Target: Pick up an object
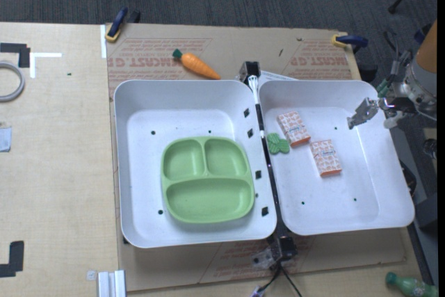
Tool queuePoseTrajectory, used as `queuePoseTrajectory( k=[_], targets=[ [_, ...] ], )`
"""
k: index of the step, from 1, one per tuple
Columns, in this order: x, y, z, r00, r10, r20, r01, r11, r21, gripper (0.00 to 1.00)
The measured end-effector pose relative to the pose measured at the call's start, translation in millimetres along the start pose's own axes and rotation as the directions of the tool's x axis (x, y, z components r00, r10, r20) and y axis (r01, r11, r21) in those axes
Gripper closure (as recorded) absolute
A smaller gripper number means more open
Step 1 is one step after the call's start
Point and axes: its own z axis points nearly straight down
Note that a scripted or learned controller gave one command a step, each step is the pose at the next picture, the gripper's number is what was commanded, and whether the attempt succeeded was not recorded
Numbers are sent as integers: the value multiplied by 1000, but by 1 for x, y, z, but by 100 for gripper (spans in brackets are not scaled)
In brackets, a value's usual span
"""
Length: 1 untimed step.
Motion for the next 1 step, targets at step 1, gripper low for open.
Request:
queuePoseTrajectory(
  k=[1],
  targets=[
    [71, -33, 105, 999, -52, 0, 52, 999, 0, 0]
  ],
)
